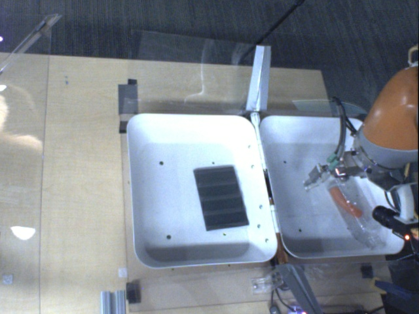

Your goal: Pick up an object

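A: What lies in the two bins from the overhead camera?

B: The left bin (141,175) has a dark ribbed slab (221,197) flat near its middle, turned slightly askew. The right bin (288,175) holds a clear, tube-like object with an orange-red part inside (350,207), lying slantwise on the floor toward the right wall. Both look dropped loosely, which suits a grab from above.

A: And the arm?

B: It reaches in from the right, orange band (393,113) above the wrist, with the gripper (324,173) low over the right bin, just beside the clear object's upper end.

A: Is it gripping anything?

B: I cannot tell; the tip is too small and cluttered to read. I see nothing lifted, so I judge the pick not yet done.
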You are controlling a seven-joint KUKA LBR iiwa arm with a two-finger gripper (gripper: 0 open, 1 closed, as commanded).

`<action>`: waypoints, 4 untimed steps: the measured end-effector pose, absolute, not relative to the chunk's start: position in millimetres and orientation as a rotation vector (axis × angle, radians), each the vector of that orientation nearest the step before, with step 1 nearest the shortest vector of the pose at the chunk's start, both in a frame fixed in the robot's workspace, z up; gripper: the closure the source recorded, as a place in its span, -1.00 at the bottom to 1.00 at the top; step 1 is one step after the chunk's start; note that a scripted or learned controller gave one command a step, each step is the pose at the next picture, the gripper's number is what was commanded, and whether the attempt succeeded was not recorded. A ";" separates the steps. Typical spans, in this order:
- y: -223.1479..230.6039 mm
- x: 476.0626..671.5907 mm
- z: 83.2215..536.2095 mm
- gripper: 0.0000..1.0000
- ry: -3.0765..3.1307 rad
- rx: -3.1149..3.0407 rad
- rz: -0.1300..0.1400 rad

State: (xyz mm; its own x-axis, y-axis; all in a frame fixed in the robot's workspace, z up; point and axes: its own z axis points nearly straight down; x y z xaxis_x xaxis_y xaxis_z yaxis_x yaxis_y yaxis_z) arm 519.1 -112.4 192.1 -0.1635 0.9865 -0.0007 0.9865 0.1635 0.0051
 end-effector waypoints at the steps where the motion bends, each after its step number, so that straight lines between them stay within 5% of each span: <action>1: -109.5 538.3 192.0 -1.00 2.230 2.209 0.005; 2: -205.5 547.2 146.1 -1.00 2.145 2.292 0.001; 3: -204.4 551.7 161.9 1.00 2.145 2.276 0.014; 4: -195.3 543.1 175.7 1.00 2.015 2.406 0.003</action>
